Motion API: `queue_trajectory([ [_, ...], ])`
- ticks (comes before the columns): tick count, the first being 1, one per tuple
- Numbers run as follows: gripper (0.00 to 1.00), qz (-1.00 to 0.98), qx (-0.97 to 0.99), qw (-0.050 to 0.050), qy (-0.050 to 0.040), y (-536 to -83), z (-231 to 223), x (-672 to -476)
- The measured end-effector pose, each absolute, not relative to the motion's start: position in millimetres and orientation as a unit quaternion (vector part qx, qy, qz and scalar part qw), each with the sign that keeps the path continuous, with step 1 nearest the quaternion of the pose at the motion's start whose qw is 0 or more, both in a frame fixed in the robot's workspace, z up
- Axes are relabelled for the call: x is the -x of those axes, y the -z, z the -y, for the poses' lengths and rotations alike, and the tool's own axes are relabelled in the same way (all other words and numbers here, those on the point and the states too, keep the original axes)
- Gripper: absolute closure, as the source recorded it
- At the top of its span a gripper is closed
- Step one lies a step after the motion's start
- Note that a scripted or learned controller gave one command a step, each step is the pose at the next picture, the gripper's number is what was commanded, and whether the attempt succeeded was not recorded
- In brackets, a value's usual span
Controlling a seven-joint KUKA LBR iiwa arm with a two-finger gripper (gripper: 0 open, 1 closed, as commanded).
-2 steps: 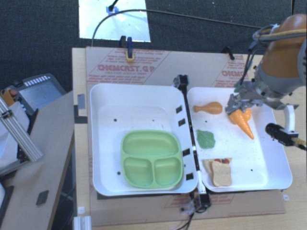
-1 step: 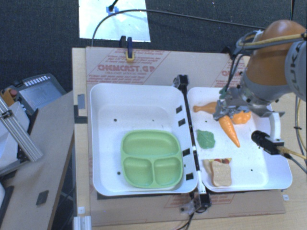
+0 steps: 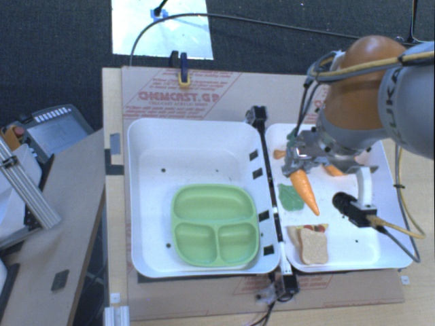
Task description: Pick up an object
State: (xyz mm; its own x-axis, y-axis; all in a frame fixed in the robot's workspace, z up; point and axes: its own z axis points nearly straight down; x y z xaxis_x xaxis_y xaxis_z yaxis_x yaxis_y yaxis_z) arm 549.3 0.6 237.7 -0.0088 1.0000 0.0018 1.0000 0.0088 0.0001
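An orange carrot (image 3: 306, 191) lies slantwise in the right bin (image 3: 387, 246), thick end up-left, tip pointing down-right. My gripper (image 3: 299, 163) is right at the carrot's thick end, touching or nearly touching it. A flat green piece (image 3: 289, 198) sits just left of the carrot, partly under it. A sandwich-like toy (image 3: 313, 244) rests near the bin's front wall. A small orange piece (image 3: 279, 154) lies left of the gripper and another (image 3: 334, 171) to its right.
The left bin (image 3: 146, 182) holds a green divided plate (image 3: 215, 225). A black cylinder with a cable (image 3: 351, 210) hangs off the arm over the right bin. A black divider (image 3: 266, 175) separates the bins.
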Motion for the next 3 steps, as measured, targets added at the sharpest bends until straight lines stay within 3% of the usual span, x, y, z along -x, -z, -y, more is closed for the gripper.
queue_trajectory([
  [2,1.00,0.711,0.703,0.001,0.0006,-242,-93,-520.7],
  [3,0.00,0.708,0.706,0.000,0.0003,-242,-90,-521.3],
])
